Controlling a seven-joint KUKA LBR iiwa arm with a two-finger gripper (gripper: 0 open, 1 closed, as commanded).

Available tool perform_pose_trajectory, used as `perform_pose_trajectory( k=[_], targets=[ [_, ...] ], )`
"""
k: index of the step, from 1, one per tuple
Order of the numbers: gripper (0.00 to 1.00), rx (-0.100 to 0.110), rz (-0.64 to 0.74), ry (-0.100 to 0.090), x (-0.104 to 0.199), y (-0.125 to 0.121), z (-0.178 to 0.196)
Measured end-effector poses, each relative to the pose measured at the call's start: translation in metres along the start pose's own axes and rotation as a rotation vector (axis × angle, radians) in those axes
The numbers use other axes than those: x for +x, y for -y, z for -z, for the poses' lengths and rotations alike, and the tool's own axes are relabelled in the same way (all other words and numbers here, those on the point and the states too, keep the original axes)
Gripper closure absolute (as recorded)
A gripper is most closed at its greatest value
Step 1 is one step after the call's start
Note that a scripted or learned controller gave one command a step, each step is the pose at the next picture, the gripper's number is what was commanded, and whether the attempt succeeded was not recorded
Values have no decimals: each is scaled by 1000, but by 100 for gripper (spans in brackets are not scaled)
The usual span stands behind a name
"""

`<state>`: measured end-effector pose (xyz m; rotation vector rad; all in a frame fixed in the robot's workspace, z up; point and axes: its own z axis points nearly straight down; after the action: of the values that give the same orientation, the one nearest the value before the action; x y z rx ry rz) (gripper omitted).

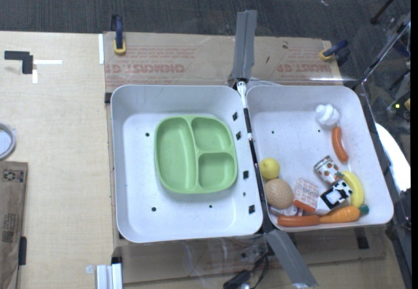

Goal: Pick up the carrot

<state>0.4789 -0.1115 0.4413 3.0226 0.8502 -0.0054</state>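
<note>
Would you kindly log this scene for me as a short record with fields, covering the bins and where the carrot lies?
left bin: holds a green divided plate
right bin: holds several toy foods
carrot: lying flat along the right bin's near wall, toward its right corner
carrot's neighbours: banana just behind it, a black-and-white item touching it
other items: lemon, sausage, white piece

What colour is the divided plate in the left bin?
Light green, a divided plate with three compartments, plain in the camera view.
</note>
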Motion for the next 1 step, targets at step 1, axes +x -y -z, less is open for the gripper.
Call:
perform_pose_trajectory(
  k=[1],
  targets=[
    [100,0,-265,-1,30,48,0]
  ],
)
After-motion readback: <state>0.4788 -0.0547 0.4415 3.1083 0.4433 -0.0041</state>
